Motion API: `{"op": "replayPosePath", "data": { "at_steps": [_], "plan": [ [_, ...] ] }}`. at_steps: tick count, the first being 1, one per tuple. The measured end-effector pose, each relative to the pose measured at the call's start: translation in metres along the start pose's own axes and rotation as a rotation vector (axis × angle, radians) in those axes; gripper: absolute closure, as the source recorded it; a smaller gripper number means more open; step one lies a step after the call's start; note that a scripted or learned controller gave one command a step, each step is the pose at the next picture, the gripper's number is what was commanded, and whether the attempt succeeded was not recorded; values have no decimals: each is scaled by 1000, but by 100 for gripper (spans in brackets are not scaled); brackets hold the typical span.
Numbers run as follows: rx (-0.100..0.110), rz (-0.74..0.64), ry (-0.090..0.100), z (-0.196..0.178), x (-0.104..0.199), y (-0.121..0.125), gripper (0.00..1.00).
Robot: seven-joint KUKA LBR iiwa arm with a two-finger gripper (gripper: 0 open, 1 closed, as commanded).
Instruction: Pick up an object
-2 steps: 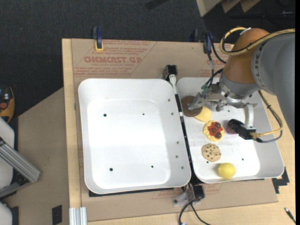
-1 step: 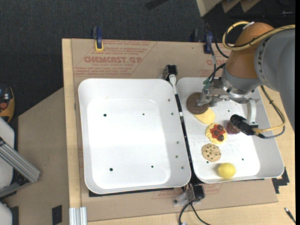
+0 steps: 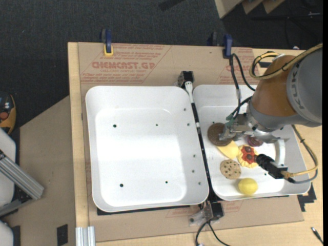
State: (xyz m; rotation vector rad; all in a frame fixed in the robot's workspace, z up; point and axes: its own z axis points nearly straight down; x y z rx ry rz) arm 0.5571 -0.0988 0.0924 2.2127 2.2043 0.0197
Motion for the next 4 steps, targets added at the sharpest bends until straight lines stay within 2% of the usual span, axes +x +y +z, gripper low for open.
{"op": "replayPosePath", "data": {
  "at_steps": [1,2,3,4],
  "plan": [
    [5,-2,-3,-4,4,2,100],
    [21,-2,4,-62,-4,-44,100],
    [0,-10,4,-334,56,-40,100],
    [33,-10,5,-195,121,-19,100]
  ]
}}
